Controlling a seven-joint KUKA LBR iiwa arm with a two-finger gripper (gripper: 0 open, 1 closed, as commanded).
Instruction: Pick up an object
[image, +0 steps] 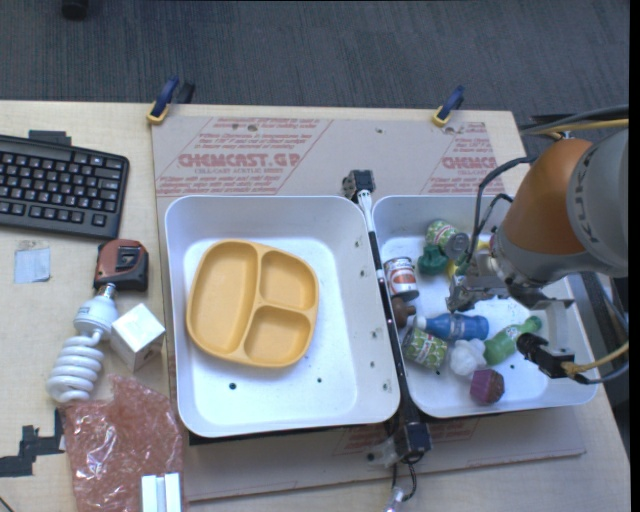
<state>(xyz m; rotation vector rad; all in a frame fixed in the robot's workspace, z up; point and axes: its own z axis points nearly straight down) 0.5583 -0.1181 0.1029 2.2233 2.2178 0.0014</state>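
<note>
The grey arm with its orange band (545, 205) reaches in from the right and hangs over the right-hand shallow white bin (570, 392). Its tool (468, 292) points down into the clutter there, just above the blue plastic bottle (458, 327) lying on its side. From where I stand I cannot tell how the tool is set, nor whether it has hold of anything; the dark metal parts blend together.

The right bin holds the objects to be picked. Near its left wall stands a small can with a red and white label (401, 275). Toward the back sits a green patterned can (441, 236), with a dark green small piece (432, 261) just in front of it. Beside the blue bottle lies a green printed can on its side (427, 349), touching a white fluffy lump (466, 356). To the right of that is a green bottle-like piece (508, 340), and nearer the front rim a dark purple round object (487, 386).

The left-hand white bin (200, 400) carries a yellow plastic plate with three compartments (252, 302), set toward its back left.

On the table to the left lie a black keyboard (60, 185), a red and black tape measure (122, 264), a white spiral light bulb (82, 352), a small white cube (138, 332) touching the bulb, and a crinkled pink plastic bag (125, 435).
</note>
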